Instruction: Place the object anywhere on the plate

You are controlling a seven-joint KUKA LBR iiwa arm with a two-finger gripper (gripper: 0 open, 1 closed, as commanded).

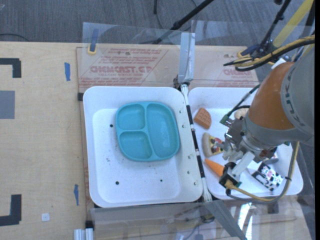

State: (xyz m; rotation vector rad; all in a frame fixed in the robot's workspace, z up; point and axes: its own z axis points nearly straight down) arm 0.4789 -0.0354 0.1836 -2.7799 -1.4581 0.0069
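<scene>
The arm [272, 109] is seen nearest, its hand [236, 156] set over the bin [216, 102] right of the plate [147, 131] — whether it is open or closed cannot be told. The object is taken to be the orange carrot [215, 167], just beside the hand and well apart from the plate. It is judged light, stiff and smooth — best pinched across its thicker end.

We look from single fixed camera above bench [40, 134], tilted down at slant — both bins in frame, left bin [105, 184] near centre, right bin [220, 96] toward right edge; arm [280, 99] reaches in from right, floor [75, 4] visible beyond far side
</scene>
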